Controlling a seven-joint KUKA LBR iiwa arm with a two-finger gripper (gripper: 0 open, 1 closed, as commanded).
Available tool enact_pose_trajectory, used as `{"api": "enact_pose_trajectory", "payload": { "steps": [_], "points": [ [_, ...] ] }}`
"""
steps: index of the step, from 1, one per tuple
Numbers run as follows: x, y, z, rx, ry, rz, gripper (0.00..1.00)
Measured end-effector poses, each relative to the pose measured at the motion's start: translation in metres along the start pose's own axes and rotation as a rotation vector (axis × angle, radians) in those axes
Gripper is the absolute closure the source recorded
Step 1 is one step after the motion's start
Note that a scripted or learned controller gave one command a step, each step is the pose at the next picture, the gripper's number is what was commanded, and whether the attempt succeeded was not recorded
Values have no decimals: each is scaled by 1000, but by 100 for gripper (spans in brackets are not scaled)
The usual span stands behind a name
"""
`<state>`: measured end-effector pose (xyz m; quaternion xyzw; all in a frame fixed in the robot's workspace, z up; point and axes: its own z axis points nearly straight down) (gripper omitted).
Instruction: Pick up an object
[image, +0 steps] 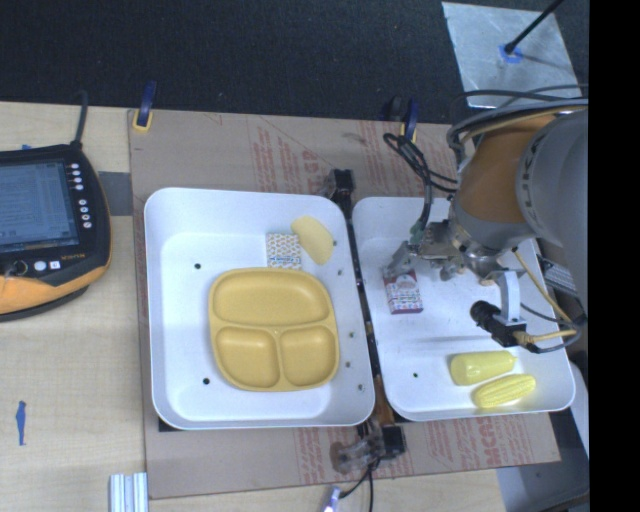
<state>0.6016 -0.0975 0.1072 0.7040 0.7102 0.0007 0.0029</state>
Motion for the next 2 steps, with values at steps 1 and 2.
{"api": "enact_pose_trajectory", "payload": {
  "steps": [1,2],
  "points": [
    [1,-3,15,11,2,2,0],
    [0,-3,5,13,2,1,100]
  ]
}}
